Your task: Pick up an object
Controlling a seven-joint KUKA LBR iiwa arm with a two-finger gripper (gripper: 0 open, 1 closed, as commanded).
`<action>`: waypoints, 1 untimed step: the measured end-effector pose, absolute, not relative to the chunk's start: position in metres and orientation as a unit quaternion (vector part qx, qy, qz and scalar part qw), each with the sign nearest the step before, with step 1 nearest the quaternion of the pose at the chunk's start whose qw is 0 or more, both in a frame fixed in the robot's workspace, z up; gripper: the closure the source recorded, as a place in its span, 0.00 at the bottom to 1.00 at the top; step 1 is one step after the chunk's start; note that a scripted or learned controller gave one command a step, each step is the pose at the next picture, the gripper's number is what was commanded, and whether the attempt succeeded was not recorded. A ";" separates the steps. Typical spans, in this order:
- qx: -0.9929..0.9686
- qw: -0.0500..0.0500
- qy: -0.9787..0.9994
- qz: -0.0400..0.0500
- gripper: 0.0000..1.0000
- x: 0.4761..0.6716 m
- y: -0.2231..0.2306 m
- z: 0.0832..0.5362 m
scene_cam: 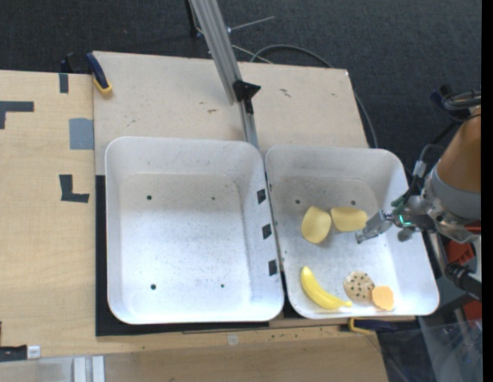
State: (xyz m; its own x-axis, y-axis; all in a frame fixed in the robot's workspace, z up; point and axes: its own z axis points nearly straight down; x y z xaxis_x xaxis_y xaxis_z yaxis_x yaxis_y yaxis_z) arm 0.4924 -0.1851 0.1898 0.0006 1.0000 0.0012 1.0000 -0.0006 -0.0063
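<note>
**Arm over the right bin, five items lying in it**

The gripper (372, 231) reaches in from the right and sits low over the right bin (326, 165), just right of a pale yellow chunk (349, 218). How wide the jaws stand cannot be told from this slant, and nothing can be seen between them. The grey arm with its orange band (465, 153) hangs over the bin's right rim.

To the left of that chunk, touching or nearly touching it, lies a rounder yellow piece (316, 224). Nearer the front edge a banana (320, 290) lies at a slant, with a speckled cookie (359, 286) just to its right and an orange disc (382, 298) beside the cookie, close to the near right corner.

The left bin (183, 153) stands side by side with the right one on the table (167, 94). A metal post (219, 42) slants down from the far side to the seam between the bins. A blue and yellow clamp (98, 73) sits at the table's far left corner
</note>
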 end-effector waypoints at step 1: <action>-0.707 0.001 -0.708 0.000 0.00 0.493 -0.185 0.192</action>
